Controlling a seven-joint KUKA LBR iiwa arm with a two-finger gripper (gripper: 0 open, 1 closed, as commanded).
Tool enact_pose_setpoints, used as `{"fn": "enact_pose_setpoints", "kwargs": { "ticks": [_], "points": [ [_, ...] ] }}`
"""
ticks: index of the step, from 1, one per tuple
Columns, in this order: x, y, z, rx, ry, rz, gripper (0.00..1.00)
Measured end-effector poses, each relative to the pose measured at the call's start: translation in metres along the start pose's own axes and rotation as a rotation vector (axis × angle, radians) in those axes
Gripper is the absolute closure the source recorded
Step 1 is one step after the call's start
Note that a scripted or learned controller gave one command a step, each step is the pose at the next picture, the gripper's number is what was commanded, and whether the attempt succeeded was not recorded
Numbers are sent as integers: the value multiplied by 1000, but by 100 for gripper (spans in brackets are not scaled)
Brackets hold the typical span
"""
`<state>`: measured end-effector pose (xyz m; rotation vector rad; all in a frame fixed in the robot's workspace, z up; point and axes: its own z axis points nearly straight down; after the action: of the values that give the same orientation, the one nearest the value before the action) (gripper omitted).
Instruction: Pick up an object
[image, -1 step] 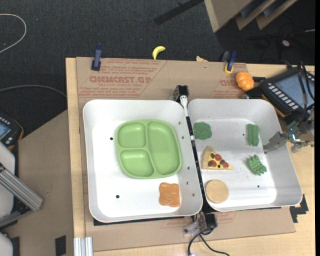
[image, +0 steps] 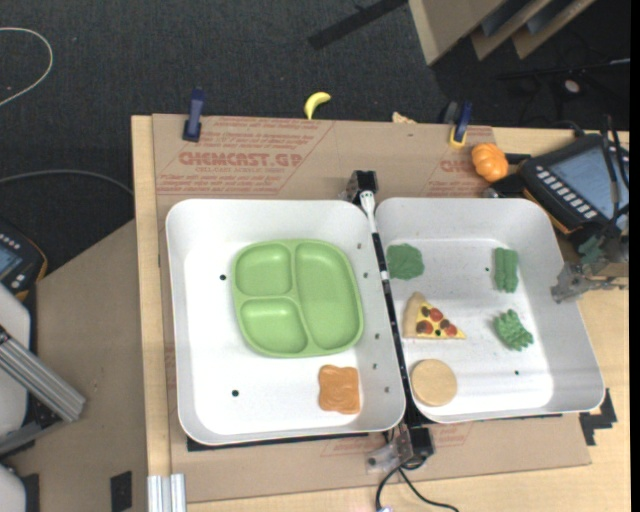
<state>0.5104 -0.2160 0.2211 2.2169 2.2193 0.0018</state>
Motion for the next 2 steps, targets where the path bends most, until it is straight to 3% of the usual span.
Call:
{"fn": "enact_pose_setpoints", "kwargs": {
  "ticks": [1, 2],
  "points": [
    [66, 15, -228, -18, -2, -6, 100],
    [113, -21, -131, 15, 7, -3, 100]
  ]
}}
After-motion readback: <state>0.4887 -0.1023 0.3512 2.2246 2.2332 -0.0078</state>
